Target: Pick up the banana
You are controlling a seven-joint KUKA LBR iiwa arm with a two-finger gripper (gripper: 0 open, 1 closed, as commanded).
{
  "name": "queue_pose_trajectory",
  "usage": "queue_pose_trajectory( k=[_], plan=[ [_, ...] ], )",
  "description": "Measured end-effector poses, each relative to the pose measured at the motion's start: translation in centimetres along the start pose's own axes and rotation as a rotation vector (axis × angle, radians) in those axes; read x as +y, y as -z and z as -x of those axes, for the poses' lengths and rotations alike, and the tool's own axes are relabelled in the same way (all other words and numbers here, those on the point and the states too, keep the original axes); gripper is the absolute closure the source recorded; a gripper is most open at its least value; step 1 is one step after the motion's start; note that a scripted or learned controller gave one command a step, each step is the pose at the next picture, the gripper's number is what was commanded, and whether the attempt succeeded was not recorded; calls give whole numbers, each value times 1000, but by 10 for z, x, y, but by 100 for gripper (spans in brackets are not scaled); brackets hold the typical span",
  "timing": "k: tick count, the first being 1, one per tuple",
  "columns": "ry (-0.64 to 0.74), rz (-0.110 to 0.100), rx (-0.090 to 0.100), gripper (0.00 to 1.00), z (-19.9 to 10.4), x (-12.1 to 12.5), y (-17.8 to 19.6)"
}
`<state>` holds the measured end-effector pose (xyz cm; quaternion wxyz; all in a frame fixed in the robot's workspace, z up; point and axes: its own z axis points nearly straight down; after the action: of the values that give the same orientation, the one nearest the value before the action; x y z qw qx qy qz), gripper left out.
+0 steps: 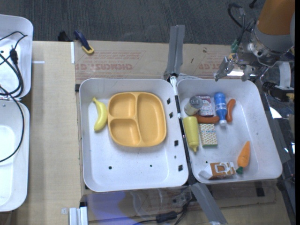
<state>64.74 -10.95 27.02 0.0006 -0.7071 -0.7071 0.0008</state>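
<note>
Two white bins [93, 172] sit on a cardboard-covered tabletop [131, 62] over dark carpet; the banana [100, 115] lies lengthwise just left of the yellow divided plate [137, 118], stem up; gripper [224, 71] state indiscernible

Bright even overhead light, soft shadows, slight blur, mild glare

wooden bench [51, 125] with two white bins
left bin [131, 172] and right bin [262, 125] sit side by side, touching; a blue-and-yellow clamp [83, 43] lies near the bench's far edge
</note>
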Motion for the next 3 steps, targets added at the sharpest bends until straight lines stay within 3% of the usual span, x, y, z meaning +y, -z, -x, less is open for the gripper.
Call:
queue_pose_trajectory(
  k=[1, 2, 3],
  plan=[
    [-97, 9, -2, 0, 31, -71, -174],
    [-438, -1, -1, 0, -28, -90, -80],
    [-91, -1, 1, 0, -4, -126, -180]
  ],
)
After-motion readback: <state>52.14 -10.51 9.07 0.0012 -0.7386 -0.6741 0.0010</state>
